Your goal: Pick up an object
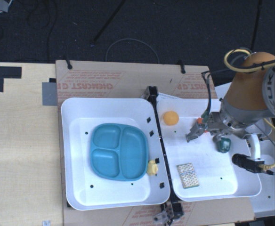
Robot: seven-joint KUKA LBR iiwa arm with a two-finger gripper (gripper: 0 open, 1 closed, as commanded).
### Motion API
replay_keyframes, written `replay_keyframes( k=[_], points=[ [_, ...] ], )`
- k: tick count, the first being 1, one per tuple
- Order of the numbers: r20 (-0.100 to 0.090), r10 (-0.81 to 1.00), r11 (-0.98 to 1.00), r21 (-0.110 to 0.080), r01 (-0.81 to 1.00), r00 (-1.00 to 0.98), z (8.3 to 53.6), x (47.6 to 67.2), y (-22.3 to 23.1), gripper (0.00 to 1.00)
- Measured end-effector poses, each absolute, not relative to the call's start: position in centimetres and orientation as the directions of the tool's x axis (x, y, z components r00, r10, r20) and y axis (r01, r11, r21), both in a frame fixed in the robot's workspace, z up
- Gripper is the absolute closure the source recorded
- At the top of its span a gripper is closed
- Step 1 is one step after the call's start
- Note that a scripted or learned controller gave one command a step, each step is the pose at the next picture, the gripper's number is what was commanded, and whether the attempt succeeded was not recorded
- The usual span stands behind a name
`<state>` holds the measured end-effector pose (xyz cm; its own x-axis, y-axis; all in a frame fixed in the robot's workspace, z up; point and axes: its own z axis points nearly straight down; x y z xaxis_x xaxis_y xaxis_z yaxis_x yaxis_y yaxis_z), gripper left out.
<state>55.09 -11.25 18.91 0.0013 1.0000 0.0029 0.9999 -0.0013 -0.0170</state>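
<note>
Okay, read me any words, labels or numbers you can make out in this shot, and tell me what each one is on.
Red print on the cardboard sheet under the bins: upside down and blurred, not reliably readable.
More red print on the cardboard's front edge, near: too blurred to read.
Small patterned packet in the right bin: any print is too small to read.
Nothing else legible.

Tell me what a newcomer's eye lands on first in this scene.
First the big blue divided plate in the left bin, with a small yellow thing at its right edge. Then the arm's orange band at the right, its end effector low over the right bin near an orange ball, a teal object and a patterned packet.
</note>
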Motion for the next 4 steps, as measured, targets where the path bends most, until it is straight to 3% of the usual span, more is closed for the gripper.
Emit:
replay_keyframes(
  k=[1,3,4],
  points=[
    [0.001,1.0,0.0,-0.004,1.0,0.0,19.6,55.4,-11.3,0.0],
    [0.002,1.0,0.0,-0.008,1.0,0.0,8.8,56.1,-10.4,0.0],
    [0.002,1.0,-0.005,-0.006,1.0,0.005,10.1,56.1,-10.6,1.0]
  ],
)
